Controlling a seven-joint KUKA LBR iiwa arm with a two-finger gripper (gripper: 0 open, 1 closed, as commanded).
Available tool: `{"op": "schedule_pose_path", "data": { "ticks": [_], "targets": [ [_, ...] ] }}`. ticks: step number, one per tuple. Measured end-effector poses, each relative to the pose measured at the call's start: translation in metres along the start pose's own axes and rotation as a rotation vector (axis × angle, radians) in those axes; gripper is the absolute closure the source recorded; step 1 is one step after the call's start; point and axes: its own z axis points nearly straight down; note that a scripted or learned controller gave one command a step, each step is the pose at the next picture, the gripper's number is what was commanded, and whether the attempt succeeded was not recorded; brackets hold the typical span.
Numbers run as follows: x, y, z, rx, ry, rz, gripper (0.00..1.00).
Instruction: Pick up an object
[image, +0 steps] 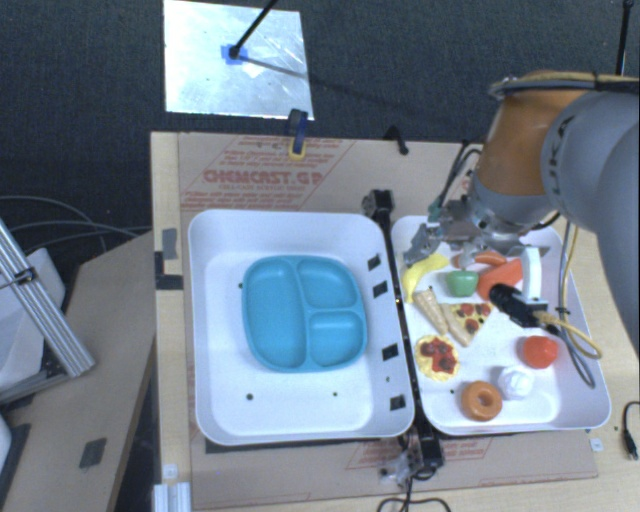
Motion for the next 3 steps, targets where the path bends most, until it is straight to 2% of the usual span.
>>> {"op": "schedule_pose_path", "data": {
  "ticks": [1, 2, 3],
  "targets": [
    [0.022, 0.003, 0.0, -0.002, 0.002, -0.007, 0.0],
    [0.181, -0.065, 0.004, 0.004, 0.009, -0.022, 0.0],
    [0.17, -0.061, -0.007, -0.002, 0.003, -0.005, 1.0]
  ]
}}
